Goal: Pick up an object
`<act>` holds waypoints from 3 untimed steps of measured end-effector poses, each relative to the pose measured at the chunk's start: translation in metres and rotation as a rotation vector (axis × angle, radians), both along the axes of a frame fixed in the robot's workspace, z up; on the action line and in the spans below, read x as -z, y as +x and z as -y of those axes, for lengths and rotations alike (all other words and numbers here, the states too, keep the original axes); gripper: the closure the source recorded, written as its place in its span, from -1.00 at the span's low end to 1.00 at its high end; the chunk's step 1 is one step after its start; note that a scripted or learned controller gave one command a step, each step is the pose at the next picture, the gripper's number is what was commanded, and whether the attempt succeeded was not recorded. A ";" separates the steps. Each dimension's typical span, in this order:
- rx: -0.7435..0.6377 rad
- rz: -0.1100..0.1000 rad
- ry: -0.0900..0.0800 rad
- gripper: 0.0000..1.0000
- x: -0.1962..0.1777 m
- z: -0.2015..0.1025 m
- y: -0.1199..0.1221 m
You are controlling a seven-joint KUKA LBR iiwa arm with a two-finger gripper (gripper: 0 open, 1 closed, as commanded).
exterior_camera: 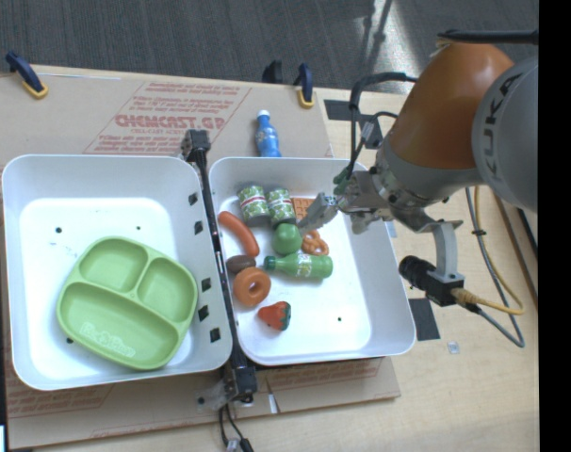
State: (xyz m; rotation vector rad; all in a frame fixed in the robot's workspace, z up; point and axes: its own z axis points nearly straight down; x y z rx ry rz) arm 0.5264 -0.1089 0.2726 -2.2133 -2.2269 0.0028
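Pincer (pixel 316 213) hovering over toys in right bin (pixel 384 332).
Fingers are looking slightly parted w/ nothing between them, tho the angle is poor. Landmark = green bottle (pixel 300 266): pincer is sitting just above it, near green ball (pixel 285 238); donut (pixel 252 287) is lying just left of bottle; green plate (pixel 125 301) is resting well left, in left bin (pixel 22 182).

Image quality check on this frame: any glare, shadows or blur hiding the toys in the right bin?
Camera view: even lighting and sharp enough to tell apart the toys in the right bin; a bright patch of glare on the floor at the top, away from the bins; soft shadow along the left bin walls; the gripper is small and dark, so its finger detail is hard to read.
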 end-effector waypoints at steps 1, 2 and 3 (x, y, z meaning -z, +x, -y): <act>0.000 0.000 0.000 -1.00 0.000 0.000 0.000; -0.001 -0.004 0.001 -1.00 0.163 -0.001 -0.029; -0.007 -0.002 0.000 1.00 0.152 -0.001 -0.028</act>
